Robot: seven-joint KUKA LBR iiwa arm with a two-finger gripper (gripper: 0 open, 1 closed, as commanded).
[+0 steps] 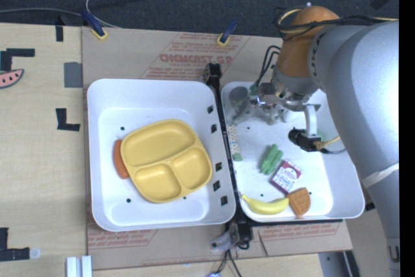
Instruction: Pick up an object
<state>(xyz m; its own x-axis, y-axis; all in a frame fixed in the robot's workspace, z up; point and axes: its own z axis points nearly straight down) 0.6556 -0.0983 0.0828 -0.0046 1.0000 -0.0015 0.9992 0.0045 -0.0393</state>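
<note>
While the gripper (249, 104) hangs low over the far left corner of the right bin (337, 178), its fingers are lost in grey blur and metal clutter, so I cannot tell how far apart they stand, and nothing shows between them. No object lies plainly beneath it; only a small greyish patch on the bin floor, too vague to name. Pickable things sit nearer the front of that bin: a green piece (271, 158) in the middle, a red packet (286, 176) just beside it, a banana (264, 205) along the front wall, and a brown cracker (299, 201) touching the banana's end.

To do this well, I judge the arm should move toward the green piece, which stands clearest of its neighbours, and close across its narrow side. Banana and cracker hug the wall, leaving little finger room.

In the left bin (104, 139) a yellow tray (165, 159) rests over an orange thing (120, 159), well apart from the gripper.
</note>
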